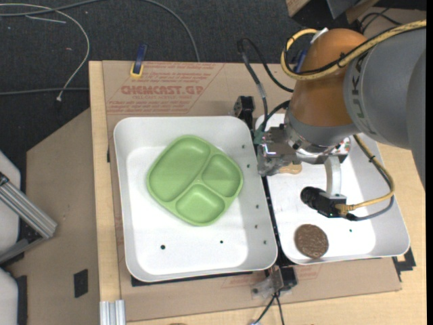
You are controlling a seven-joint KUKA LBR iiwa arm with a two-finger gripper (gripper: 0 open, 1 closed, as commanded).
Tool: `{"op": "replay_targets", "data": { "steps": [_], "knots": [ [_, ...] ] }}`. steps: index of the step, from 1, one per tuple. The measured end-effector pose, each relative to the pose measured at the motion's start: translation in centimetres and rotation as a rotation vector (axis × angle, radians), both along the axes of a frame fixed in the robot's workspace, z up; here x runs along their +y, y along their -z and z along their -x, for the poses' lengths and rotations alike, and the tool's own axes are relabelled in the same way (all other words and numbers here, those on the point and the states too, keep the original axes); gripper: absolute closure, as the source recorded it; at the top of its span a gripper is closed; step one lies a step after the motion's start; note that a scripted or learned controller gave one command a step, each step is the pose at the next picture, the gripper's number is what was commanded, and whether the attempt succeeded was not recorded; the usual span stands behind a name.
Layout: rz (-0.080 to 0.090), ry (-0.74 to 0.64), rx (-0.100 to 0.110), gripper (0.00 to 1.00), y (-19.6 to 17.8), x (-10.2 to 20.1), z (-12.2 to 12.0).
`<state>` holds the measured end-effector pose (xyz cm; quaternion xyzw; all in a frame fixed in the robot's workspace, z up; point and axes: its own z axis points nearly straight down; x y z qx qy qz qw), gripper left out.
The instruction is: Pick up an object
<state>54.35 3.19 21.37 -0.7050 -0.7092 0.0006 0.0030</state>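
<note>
The small tan piece [292, 168] lies in the right bin [385, 239] near its left wall, just at the end effector [279, 156], so we take it as the likely target. We cannot tell how open the end effector is, nor whether it holds anything. We should centre on the piece, clear of the wall, and lift straight. The brown disc [311, 240] lies apart; the green plate [195, 179] lies in the left bin [142, 235]

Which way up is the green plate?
Right side up: green plate lies flat in the left bin, three compartments facing up.
</note>
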Motion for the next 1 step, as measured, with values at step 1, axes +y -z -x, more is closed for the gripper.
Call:
{"op": "replay_targets", "data": {
  "steps": [1],
  "knots": [
    [0.001, 0.001, 0.0, 1.0, 0.48, 4.73, 1.8]
  ]
}}
